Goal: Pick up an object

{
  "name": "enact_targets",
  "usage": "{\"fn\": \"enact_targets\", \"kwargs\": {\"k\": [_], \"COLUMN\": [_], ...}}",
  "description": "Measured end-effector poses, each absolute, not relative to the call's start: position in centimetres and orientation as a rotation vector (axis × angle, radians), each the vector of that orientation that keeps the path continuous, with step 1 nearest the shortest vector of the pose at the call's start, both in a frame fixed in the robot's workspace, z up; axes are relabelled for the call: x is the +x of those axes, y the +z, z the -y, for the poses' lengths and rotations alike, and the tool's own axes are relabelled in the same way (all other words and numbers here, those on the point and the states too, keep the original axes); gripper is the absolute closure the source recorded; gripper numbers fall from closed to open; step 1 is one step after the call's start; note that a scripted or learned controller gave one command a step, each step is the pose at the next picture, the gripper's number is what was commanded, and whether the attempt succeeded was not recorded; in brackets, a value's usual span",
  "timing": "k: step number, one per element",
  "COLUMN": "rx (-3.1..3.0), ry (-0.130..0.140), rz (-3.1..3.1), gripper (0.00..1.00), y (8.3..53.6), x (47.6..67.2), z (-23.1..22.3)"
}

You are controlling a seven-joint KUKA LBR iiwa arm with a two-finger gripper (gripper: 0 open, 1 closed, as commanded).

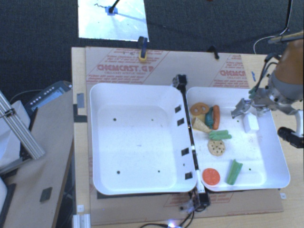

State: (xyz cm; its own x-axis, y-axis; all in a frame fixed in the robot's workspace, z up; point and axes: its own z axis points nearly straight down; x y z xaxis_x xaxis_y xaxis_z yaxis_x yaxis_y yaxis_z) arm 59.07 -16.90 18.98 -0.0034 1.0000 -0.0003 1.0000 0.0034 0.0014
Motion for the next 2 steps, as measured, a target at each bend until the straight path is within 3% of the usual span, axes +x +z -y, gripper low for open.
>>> {"fn": "enact_targets", "kwargs": {"k": [1,2], "rx": [2.227,2.205], "ry": [-0.006,0.009], "rz": [-2.234,-2.225], "gripper": [0.0,0.0], "y": [8.7,8.6], "x": [53.5,63.8], "z": [11.8,11.2]}}
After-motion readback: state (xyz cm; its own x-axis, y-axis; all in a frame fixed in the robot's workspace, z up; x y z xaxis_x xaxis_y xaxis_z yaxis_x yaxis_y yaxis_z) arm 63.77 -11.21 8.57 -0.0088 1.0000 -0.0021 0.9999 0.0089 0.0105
